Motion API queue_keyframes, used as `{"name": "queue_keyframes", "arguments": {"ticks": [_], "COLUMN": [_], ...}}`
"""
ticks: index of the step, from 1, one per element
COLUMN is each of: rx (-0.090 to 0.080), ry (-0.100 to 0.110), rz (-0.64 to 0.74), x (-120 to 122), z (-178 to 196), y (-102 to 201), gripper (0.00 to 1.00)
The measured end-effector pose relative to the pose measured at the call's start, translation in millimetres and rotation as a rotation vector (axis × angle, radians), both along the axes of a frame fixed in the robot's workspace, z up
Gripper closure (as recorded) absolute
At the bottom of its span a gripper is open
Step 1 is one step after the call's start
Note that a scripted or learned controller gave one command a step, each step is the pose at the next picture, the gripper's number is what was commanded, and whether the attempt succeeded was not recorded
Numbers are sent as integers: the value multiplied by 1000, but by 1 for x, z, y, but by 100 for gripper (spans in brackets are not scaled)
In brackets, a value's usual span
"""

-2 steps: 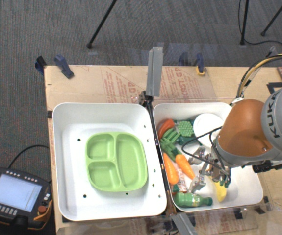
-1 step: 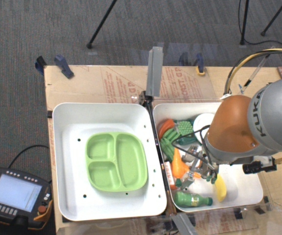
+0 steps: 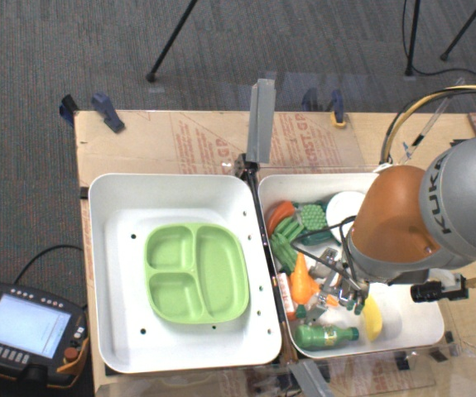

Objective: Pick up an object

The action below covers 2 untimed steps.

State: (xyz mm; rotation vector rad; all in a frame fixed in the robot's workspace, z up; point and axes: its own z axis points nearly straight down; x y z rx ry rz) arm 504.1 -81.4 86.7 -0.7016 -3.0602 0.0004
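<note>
Green bottle lying crosswise, cap rightward, below hand; grip state unclear.

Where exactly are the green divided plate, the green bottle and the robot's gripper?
green divided plate (image 3: 196, 272): camera view, on the ridge between its compartments, in the left bin.
green bottle (image 3: 324, 335): camera view, on its body, lying in the right bin.
gripper (image 3: 337, 292): camera view, on the metal fingers' end, above the toys.

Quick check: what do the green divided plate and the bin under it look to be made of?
Green divided plate: probably moulded plastic, matte; uniform colour, soft rounded compartment edges. Left bin: likely white plastic, smooth and slightly glossy, with rounded corners.
</note>
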Motion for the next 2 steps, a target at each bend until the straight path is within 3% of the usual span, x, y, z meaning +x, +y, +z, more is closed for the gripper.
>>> {"name": "queue_keyframes", "arguments": {"ticks": [1,2], "rx": [0,1], "ry": [-4,-3], "rz": [338,345], "x": [77,134], "z": [1,1], "y": [-10,-1], "gripper": [0,0]}}
